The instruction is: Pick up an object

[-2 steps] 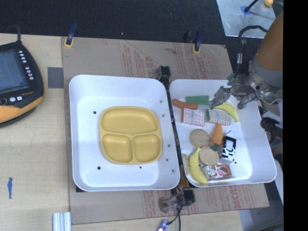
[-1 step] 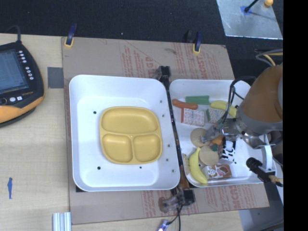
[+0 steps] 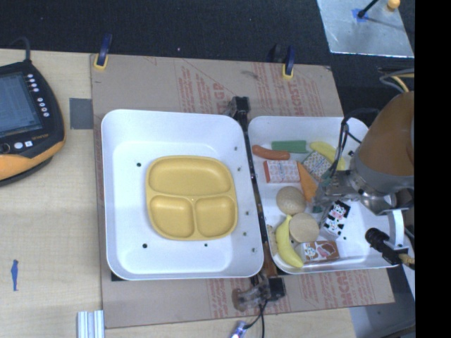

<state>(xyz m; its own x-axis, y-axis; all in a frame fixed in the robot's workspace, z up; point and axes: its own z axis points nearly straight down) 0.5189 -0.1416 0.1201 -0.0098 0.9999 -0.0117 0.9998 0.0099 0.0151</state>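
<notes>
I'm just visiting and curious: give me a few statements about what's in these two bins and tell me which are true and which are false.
1. The yellow divided plate lies in the left bin. True.
2. The plate has food in its compartments. False: all three compartments show bare yellow.
3. The banana lies in the right bin. True.
4. The gripper is over the left bin. False: it is over the right bin, among the toy foods.
5. The green block sits at the near edge of the right bin. False: it is at the far edge, beside the sausage.
</notes>
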